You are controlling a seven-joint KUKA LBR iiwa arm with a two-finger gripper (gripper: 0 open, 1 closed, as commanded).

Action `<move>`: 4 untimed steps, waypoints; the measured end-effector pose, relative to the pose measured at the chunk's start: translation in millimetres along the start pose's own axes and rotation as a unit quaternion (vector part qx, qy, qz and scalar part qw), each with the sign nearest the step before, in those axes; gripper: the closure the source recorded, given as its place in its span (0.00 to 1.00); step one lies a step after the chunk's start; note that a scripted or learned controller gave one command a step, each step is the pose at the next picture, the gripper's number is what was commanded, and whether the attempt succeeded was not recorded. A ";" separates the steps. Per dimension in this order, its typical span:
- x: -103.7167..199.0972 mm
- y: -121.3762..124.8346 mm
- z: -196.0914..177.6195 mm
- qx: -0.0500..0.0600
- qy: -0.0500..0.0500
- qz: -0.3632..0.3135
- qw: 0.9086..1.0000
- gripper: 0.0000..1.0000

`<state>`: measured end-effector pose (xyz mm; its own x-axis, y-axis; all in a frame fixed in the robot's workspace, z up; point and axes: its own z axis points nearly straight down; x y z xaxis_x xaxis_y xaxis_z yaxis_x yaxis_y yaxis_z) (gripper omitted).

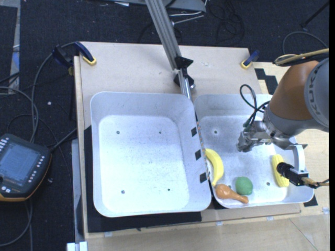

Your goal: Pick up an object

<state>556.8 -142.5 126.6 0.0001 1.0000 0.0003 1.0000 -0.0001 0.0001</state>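
The right bin [230, 114] holds all the loose items, gathered along its near edge. Nearest the camera lies an orange, drumstick-shaped toy [231, 192], at about 6 o'clock within the bin, with a green round object [243, 185] just beside it toward 3 o'clock. A yellow banana [214, 164] curves along the bin's 9 o'clock wall, its lower end close to the orange toy. A second yellow piece [278, 169] sits toward 4 o'clock, partly overlapped by a black and white fitting [294, 172], so its full shape cannot be made out.

Above the middle of this bin, the gripper [245, 143] hangs from the grey arm with its orange band [293, 90], which reaches in from 3 o'clock. It is apart from every item, with the banana lying toward its 8 o'clock. The fingers are too small and dark against the bin floor to tell whether they are spread or pressed together, and nothing can be seen between them.

The left bin [104, 140] shows a speckled white floor.

Farther back, at 12 o'clock, a slanted metal post [165, 33] rises from the seam between the bins and is cut off by the top edge.
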 end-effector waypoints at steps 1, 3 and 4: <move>-1.0 -3.0 -61.4 -0.002 -0.001 0.000 1.000 1.00; 57.8 0.4 -91.9 0.000 0.001 -0.003 1.000 1.00; 118.4 16.2 -96.6 0.000 0.001 -0.003 1.000 1.00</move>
<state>573.0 -24.1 223.2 -0.0054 1.0000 0.0014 1.0000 0.0054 0.0001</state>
